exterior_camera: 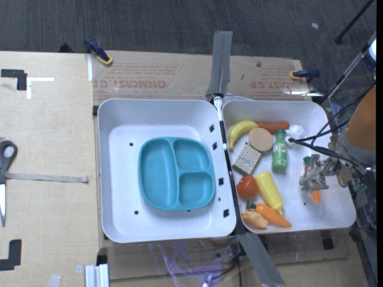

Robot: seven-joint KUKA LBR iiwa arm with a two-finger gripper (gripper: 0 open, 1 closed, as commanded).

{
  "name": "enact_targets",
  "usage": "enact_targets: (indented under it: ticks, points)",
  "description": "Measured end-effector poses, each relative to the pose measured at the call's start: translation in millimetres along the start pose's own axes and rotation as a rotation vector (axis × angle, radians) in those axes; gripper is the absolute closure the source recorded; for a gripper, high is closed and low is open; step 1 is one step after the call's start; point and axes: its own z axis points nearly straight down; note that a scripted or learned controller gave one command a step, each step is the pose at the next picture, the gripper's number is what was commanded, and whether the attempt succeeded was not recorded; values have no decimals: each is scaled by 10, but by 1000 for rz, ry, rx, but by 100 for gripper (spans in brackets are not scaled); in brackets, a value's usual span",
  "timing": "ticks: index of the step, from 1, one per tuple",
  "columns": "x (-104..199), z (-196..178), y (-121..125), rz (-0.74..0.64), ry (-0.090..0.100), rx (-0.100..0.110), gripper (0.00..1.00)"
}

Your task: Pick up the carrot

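We can't tell whether the gripper (314, 185) is apart or together, it's a dark tangle at 3 o'clock in the shallow white right bin (302, 211). A small orange scrap (316, 197) sits just under it, too tiny to identify. The orange tapered toy carrot (274, 215) lies at 8 o'clock from there, touching a tan bread-like piece (254, 220). It's probably light, stiff and slick, so we'd grab mid-body across the width.

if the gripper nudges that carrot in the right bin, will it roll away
Probably a little. The carrot looks smooth, rounded and tapered, so it would likely pivot rather than roll straight. The yellow bottle and bread piece touching it should limit movement.
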Motion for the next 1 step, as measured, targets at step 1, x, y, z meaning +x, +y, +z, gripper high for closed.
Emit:
enact_targets:
  ticks: [1]
  points:
    - [-31,-109,12,-5,-7,2,100]
